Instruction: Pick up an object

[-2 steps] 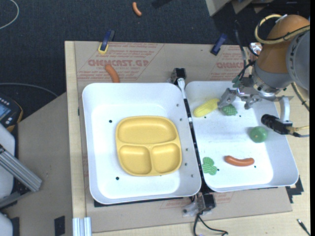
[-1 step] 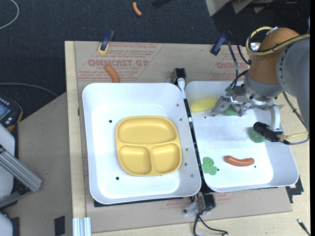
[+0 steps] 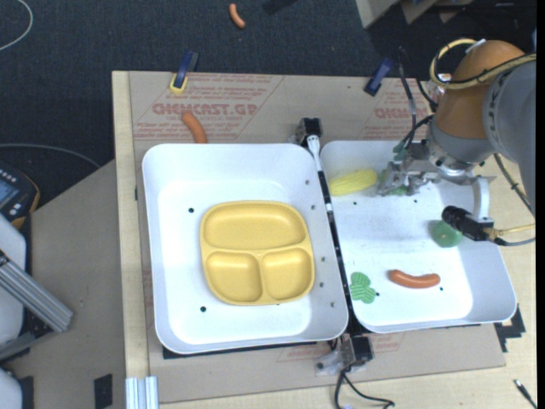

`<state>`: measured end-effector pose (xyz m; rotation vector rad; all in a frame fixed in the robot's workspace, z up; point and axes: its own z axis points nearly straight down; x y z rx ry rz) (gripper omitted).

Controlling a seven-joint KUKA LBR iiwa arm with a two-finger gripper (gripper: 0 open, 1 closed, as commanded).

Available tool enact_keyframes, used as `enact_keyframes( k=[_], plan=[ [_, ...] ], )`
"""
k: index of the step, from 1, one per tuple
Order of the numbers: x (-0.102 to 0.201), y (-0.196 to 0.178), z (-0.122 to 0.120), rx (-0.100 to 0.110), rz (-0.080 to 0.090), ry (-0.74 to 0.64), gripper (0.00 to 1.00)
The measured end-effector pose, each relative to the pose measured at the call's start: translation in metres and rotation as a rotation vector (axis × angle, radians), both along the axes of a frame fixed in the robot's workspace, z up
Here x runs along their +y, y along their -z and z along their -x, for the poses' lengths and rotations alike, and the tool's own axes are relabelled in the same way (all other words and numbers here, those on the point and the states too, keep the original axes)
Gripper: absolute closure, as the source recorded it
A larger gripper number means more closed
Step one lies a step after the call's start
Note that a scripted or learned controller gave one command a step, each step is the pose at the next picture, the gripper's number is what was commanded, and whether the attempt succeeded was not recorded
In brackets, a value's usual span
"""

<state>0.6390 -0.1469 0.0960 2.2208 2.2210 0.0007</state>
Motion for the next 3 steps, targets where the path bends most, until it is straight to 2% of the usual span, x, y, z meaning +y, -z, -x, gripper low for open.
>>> enact_keyframes(
  k=[2, 3],
  plan=[
    [0.004, -0.12, 0.006, -0.007, 0.002, -0.001, 1.0],
    [0.003, -0.13, 0.005, -0.003, 0.001, -0.001, 1.0]
  ],
)
